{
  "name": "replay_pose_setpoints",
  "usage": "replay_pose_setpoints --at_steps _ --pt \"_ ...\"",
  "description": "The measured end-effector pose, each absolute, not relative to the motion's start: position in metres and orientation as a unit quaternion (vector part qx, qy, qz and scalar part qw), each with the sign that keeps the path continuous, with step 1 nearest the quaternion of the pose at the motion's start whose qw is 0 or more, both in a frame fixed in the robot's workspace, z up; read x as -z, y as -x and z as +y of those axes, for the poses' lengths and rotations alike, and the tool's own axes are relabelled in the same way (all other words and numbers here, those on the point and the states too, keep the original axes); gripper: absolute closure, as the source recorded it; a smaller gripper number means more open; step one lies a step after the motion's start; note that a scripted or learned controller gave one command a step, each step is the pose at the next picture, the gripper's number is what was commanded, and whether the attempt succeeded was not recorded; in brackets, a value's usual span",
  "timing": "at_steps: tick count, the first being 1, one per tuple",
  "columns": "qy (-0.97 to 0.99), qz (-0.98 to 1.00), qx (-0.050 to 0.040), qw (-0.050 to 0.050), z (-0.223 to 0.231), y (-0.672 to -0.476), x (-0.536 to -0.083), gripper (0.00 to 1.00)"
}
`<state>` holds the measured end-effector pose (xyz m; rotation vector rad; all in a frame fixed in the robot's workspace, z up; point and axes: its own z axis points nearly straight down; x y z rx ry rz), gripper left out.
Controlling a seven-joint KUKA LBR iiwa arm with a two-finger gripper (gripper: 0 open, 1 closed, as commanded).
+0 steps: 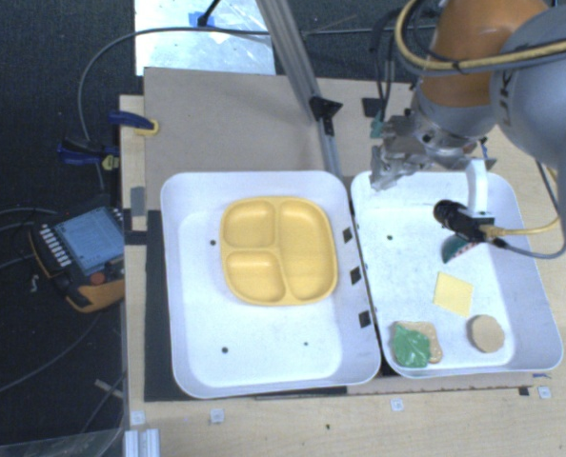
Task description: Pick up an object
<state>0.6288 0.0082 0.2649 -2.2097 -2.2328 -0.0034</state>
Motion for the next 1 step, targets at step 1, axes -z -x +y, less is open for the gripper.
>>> replay_pose_setpoints --at_steps 1 --pt "0.704 -0.71 0.0008 0.0 0.0532 -0.6343 -0.2484 1.0"
